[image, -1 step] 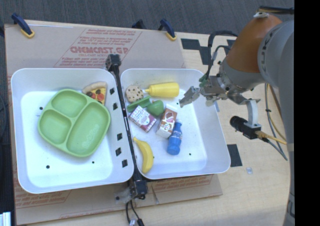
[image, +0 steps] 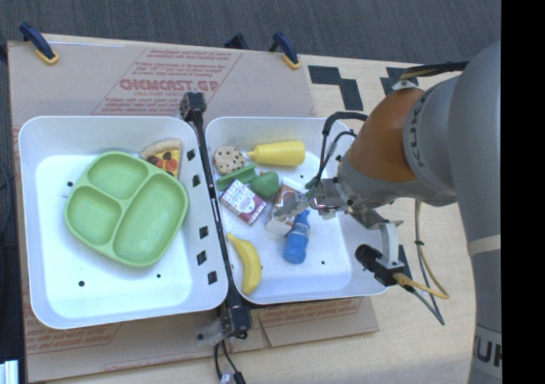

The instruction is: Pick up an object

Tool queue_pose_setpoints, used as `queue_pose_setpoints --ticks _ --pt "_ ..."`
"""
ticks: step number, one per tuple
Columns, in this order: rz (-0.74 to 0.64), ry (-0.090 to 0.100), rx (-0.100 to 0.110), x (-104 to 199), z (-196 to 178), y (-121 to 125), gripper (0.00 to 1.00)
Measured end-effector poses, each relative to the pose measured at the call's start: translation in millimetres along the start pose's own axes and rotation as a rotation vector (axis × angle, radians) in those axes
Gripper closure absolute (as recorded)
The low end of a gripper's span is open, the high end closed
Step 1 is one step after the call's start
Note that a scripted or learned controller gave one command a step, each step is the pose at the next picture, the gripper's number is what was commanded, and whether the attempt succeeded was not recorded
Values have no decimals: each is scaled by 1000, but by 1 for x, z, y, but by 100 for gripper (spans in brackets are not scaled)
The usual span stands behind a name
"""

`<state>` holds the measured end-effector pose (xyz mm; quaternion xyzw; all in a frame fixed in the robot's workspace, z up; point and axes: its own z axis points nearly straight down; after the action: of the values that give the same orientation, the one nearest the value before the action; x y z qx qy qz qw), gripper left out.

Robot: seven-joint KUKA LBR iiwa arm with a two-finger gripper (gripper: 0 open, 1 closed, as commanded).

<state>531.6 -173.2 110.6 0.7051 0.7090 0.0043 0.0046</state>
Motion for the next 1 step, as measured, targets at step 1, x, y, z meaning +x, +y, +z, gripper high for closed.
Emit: queue_pose_setpoints --ticks 1 --pt "-8 2 -1 1 -12 2 100"
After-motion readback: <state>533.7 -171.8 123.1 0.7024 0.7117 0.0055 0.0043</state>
